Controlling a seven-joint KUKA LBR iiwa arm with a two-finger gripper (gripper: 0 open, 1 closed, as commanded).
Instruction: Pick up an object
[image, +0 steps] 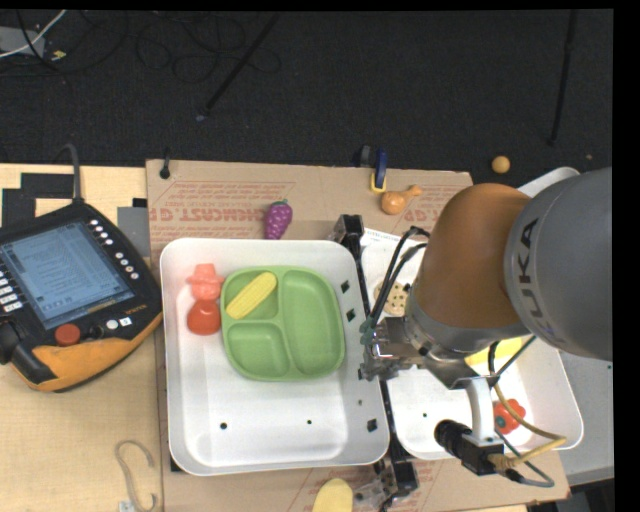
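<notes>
Arm in grey with an orange band (500, 270) reaches in from the right and covers much of the right shallow white bin (425, 415). The left shallow white bin (260, 420) lies just beside it, both on a sheet of brown cardboard (220, 195). To the left of the bins, a black-and-orange control pendant with a screen (65, 290) rests on the bench. In the left bin sits a green plastic plate with three compartments (290, 335). A yellow toy corn cob (250, 293) lies tilted in its upper-left compartment, and a pink-and-red plastic figure (204, 300) stands just beside the plate's left rim. The gripper (378, 352) hangs over the right bin's left wall, close to the divide between the bins; whether it is spread or closed cannot be told, and nothing shows in its grasp. In the right bin, a yellow piece (510, 352) peeks from under the arm, a small orange-red piece (511, 415) lies lower down, and a pale dotted cube (398, 297) sits near the upper left. A purple toy grape bunch (278, 218) lies on the cardboard above the left bin.
</notes>
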